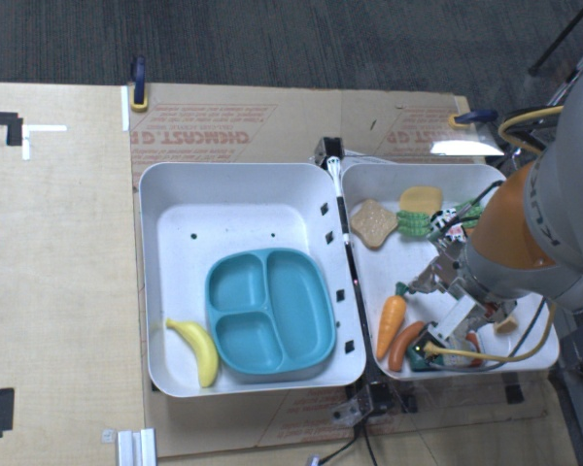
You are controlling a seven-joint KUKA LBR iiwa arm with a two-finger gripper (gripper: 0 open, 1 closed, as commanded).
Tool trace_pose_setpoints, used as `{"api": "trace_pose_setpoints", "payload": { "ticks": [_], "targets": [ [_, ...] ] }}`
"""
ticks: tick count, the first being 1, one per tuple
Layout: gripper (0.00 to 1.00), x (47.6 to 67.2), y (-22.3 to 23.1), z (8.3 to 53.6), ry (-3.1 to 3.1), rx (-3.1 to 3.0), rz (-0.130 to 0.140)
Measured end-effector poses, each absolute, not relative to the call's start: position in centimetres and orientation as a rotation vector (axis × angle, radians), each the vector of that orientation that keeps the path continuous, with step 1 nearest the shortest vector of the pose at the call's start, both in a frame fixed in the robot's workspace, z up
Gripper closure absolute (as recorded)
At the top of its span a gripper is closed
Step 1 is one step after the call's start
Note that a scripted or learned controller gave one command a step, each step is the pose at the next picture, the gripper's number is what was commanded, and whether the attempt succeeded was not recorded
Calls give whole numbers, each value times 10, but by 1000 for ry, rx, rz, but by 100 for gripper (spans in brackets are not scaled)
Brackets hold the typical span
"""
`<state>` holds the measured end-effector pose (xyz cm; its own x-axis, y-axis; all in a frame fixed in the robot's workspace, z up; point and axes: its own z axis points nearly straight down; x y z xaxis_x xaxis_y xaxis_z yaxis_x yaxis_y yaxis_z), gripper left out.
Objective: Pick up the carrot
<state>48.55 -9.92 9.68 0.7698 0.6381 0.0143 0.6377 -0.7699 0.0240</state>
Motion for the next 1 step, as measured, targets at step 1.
{"api": "trace_pose_setpoints", "payload": {
  "ticks": [1],
  "targets": [
    [0,494,-103,98,587,3064,46]
  ]
}}
